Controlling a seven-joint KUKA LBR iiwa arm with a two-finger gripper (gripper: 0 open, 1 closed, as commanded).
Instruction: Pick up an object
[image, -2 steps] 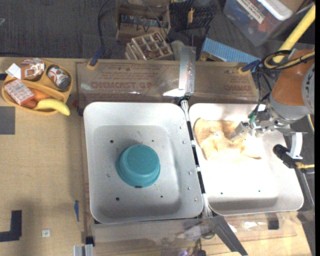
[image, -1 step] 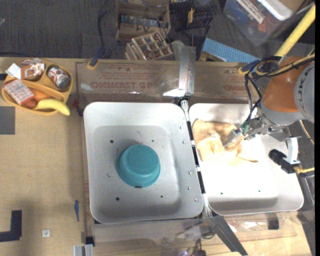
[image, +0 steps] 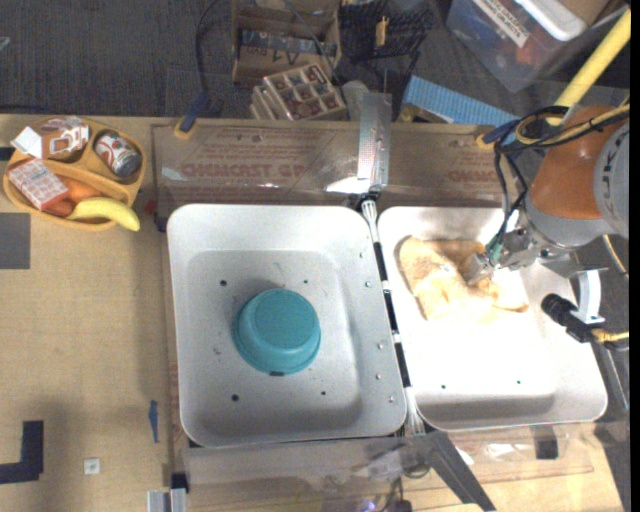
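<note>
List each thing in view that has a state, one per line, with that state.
teal bowl: upside down, alone in the left bin.
tan cloth: crumpled, lying in the right bin, upper half.
gripper: down on the cloth's right part; finger position cannot be told.
banana: lying at the front edge of the yellow tray, off the bins at far left.

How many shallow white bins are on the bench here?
2: the left shallow white bin holds a teal round bowl; the right shallow white bin holds a crumpled tan cloth.
</note>
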